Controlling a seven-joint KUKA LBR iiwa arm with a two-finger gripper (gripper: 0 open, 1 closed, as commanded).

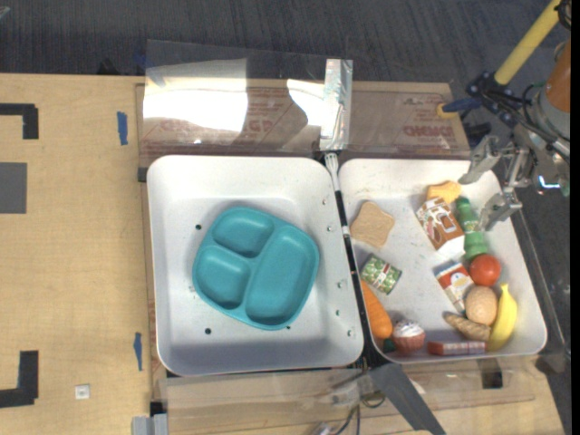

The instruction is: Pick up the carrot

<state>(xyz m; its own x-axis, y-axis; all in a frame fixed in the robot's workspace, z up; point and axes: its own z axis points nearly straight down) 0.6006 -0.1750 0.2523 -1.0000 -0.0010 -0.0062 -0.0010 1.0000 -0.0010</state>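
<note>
The carrot (376, 311), orange with a green end, lies along the left wall of the right bin (412, 181), near its front. My gripper (489, 181) hangs over the bin's far right corner, well away from the carrot. Its fingers (479, 159) are spread apart with nothing between them.
The right bin also holds a bread slice (372, 224), a green can (381, 275), a cupcake (410, 335), cartons (439, 221), a tomato (485, 268), a banana (503, 315) and a potato (480, 304). A teal divided plate (256, 266) sits in the left bin (172, 198).
</note>
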